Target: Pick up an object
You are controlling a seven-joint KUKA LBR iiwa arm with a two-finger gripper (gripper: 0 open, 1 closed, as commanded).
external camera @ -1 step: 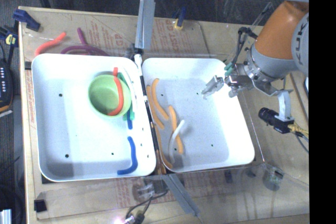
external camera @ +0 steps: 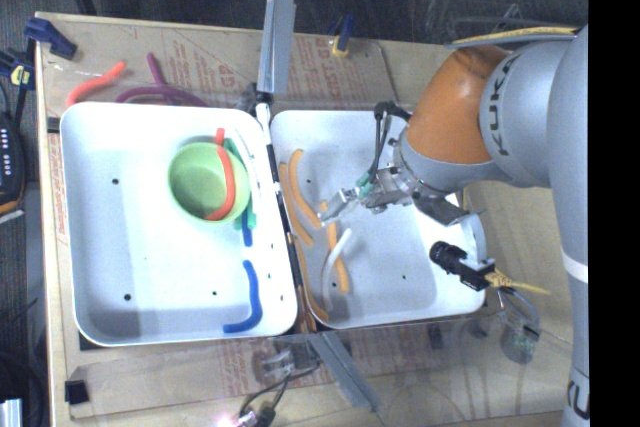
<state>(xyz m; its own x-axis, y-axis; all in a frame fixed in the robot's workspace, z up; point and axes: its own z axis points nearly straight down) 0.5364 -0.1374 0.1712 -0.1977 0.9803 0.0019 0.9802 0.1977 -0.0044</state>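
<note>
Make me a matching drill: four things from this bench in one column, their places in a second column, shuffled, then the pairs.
Things:
1. green bowl
2. blue strip
3. orange strips
4. gripper

Places:
A. near the front right corner of the left bin
B. over the right bin, above the orange strips
C. lying in the right bin, along its left side
D. middle of the left bin

Pairs: 1-D, 2-A, 3-C, 4-B

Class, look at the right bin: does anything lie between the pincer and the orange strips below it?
Nothing visible does. The pincer hangs over the right bin, with the orange strips exposed beside a white piece.
</note>
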